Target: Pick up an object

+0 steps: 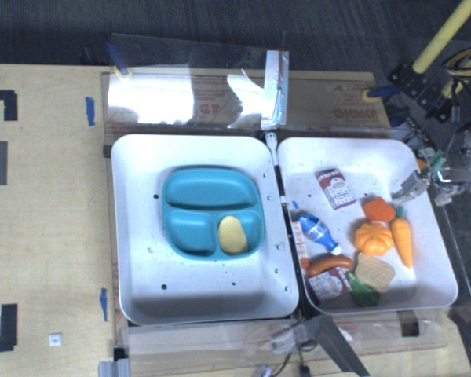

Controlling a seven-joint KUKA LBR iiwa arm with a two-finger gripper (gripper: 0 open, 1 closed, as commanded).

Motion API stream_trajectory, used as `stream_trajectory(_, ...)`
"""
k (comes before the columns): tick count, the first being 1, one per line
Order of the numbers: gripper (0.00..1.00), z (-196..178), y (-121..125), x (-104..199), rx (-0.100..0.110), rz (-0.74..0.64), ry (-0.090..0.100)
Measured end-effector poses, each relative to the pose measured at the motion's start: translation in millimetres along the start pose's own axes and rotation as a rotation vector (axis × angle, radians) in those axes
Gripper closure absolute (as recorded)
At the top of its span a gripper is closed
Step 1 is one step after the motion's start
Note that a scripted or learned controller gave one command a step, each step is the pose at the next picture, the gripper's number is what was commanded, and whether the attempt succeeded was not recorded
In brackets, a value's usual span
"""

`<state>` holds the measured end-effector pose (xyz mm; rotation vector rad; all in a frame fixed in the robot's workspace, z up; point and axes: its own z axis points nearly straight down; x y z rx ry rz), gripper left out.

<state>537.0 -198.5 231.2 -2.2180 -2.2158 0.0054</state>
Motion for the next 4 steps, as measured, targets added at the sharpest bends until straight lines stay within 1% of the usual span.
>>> stream_trajectory(1, 0.00, 132.0, -20.4, -8.1, -0.003, -0.076, 0.004)
stream_trajectory(2, 1.00, 126.1, -22.1, -9.9, 0.002, -0.071, 0.003)
stream_trajectory(3, 1.00, 144.5, 44.2, 52.9, -0.014, -0.006, -0.004)
stream_trajectory(4, 1.00, 30.6, 68.7, 102.8, -0.011, -0.012, -0.002)
